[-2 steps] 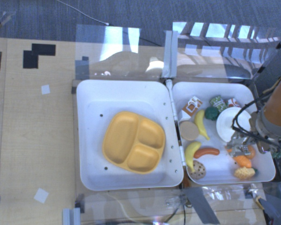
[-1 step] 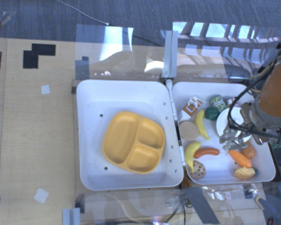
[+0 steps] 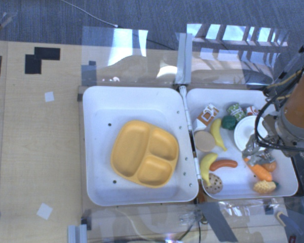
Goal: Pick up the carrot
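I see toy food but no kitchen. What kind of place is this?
Probably a robot test bench in a lab, not a kitchen. A robot arm reaches over two white bins, one full of toy food like a carrot and bananas, the other holding a yellow plate.

The left bin carries a yellow divided tray near its centre. The right bin carries toy foods: the carrot lies near the front right corner, directly below the gripper. A sausage lies left of the carrot, and a banana lies nearer the bin's centre.
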`<act>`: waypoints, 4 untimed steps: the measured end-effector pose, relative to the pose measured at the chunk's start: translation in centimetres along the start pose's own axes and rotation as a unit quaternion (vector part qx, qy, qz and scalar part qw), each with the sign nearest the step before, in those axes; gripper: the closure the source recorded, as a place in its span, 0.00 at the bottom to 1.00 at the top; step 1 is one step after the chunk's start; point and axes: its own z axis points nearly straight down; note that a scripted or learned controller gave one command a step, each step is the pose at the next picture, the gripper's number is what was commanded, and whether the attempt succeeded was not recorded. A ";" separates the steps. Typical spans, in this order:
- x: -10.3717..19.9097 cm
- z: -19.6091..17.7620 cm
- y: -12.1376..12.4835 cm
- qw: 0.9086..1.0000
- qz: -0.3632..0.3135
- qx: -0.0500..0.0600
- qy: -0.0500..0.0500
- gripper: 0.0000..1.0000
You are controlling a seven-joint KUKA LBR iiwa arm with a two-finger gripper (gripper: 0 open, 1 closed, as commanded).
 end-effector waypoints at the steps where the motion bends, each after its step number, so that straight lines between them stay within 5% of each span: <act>1: 0.9 3.1 0.3 0.987 -0.161 -0.002 0.001 1.00; 2: 2.3 1.2 -3.0 0.998 -0.062 -0.001 0.000 1.00; 3: -0.2 8.1 -1.9 0.988 -0.156 0.001 0.000 1.00; 4: 0.9 2.6 -4.6 0.999 -0.040 0.000 -0.001 1.00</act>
